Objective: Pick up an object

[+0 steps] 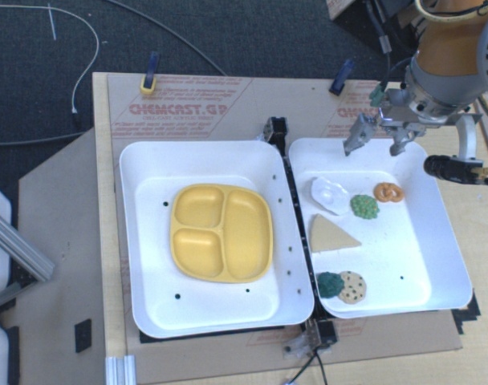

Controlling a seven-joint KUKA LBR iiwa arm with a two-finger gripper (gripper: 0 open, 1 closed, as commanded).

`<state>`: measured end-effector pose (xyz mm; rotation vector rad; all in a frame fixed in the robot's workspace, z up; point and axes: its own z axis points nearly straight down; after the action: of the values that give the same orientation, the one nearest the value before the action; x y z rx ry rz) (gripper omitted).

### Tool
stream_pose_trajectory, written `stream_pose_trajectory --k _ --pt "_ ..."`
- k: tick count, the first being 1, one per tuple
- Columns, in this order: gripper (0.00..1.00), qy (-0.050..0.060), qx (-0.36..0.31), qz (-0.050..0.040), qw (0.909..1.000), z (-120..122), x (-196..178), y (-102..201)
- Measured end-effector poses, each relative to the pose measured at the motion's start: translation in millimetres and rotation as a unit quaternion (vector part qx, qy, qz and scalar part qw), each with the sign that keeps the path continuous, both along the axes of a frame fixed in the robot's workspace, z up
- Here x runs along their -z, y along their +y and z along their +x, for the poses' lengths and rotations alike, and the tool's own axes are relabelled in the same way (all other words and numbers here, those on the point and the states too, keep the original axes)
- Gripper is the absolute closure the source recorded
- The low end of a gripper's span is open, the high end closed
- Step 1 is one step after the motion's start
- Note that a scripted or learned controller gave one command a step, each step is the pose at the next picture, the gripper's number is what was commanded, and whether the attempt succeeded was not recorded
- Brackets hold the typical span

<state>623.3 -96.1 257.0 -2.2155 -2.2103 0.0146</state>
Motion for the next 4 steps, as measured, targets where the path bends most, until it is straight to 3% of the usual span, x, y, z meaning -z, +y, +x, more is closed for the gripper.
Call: stream_pose_trajectory --k 1,4 --pt "0.00 -0.007 -0.001 -0.0005 1.0000 2.1 -8.1 0.3" --pt "0.00 -0.005 -0.001 0.0000 1.0000 -6.7 145.2 5.2"
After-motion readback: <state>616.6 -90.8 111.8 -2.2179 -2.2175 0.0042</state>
